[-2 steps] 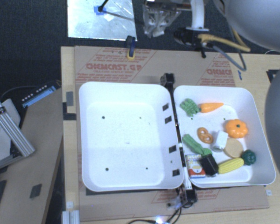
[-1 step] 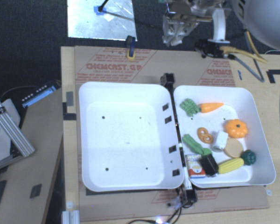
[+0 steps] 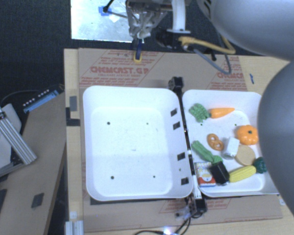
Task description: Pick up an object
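The right bin (image 3: 252, 98) holds several toy foods: a leafy green piece (image 3: 199, 112), a carrot (image 3: 221, 112), an orange pumpkin (image 3: 247, 134), a pretzel (image 3: 215, 141), a white cylinder (image 3: 230, 147), a tan disc (image 3: 245, 155), a green pod (image 3: 205, 151), a corn cob (image 3: 242, 173), a black block (image 3: 219, 172) and a small printed box (image 3: 205, 175). My gripper (image 3: 140, 33) hangs high beyond the far edge of the left bin (image 3: 93, 94), well away from these objects. Its fingertips meet, and I see nothing between them.
A small blue and yellow piece (image 3: 137, 53) sits on the cardboard just below the fingertips. Black clips (image 3: 176, 83) line the divide between the bins. The grey arm (image 3: 279, 116) overhangs the right bin's right side. A metal frame (image 3: 12, 136) stands at the left.
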`<state>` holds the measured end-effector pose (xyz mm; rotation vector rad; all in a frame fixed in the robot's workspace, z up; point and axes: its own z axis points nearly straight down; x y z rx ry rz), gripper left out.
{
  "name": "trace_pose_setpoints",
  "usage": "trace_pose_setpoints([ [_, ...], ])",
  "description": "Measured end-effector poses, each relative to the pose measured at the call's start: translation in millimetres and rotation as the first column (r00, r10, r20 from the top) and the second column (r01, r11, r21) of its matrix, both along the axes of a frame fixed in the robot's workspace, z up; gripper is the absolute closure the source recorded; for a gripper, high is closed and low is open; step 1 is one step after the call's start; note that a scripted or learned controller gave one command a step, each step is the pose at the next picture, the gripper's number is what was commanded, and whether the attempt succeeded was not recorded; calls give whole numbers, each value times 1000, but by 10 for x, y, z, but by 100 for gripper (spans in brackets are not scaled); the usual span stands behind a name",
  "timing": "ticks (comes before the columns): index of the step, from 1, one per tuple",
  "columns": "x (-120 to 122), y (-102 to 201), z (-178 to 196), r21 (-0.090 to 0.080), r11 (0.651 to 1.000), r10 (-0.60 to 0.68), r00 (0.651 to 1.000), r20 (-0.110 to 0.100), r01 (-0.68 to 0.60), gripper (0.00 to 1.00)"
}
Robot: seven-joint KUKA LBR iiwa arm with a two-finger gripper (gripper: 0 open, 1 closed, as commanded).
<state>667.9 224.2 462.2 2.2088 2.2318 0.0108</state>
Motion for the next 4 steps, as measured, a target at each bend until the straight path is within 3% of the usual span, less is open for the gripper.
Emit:
trace_pose_setpoints([
  [1,6,-573,-530,-6,1000,-13,1000,-9,13,100],
  [2,1,139,-461,-1,1000,-2,1000,-2,2,100],
  [3,0,43,809,1,1000,-4,1000,7,4,100],
  [4,-305,100,-536,-7,1000,-8,1000,-17,8,100],
])
